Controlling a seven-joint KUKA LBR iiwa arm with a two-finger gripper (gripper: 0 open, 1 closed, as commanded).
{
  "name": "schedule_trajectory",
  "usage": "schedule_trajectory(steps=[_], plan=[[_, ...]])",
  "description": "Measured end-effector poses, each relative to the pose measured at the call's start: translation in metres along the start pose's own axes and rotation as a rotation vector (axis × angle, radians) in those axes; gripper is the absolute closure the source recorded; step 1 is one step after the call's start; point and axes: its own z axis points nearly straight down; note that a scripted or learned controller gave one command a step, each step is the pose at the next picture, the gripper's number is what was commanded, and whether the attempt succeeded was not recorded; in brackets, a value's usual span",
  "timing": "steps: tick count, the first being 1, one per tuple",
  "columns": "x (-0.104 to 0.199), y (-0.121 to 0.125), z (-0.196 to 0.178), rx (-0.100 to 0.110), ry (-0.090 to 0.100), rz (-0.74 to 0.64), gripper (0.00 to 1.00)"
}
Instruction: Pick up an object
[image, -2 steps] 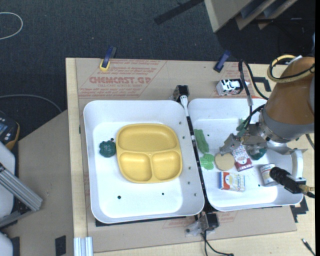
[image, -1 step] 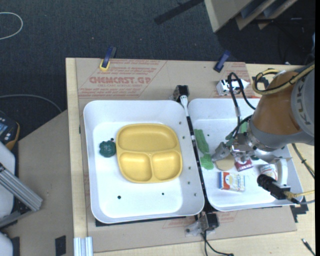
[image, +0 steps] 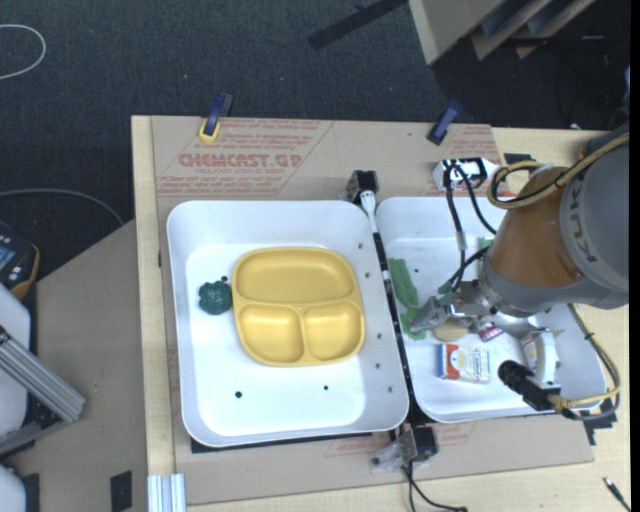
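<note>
Two shallow white bins sit side by side on the table (image: 300, 150), whose brown top carries red printed lettering near its far edge; the left bin (image: 190, 330) holds a yellow divided tray (image: 298, 303) with one long compartment at the far side and two smaller ones nearer the camera; a small dark green object (image: 214, 296) lies just beside the tray's left edge, on the bin floor; the right bin (image: 420, 225) holds a green strip-like item (image: 403, 283) close to the wall shared with the left bin, and a small white carton with red and blue markings (image: 465, 362) lying flat toward the near side; the grey arm (image: 590, 240) with its orange band (image: 525, 245) reaches in from the right and hangs over the right bin; the gripper (image: 432, 318) points toward the dividing wall, low over the bin floor between the green strip and the carton; whether its fingers are apart or together cannot be told from this angle, and nothing can be made out between them; black cables (image: 460, 225) loop from the arm toward the far rim of the right bin.
</note>
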Motion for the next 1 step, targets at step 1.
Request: schedule_trajectory(steps=[1], plan=[[0.0001,0.0017,-0.0135,-0.007,-0.001,0.0,1.0]])
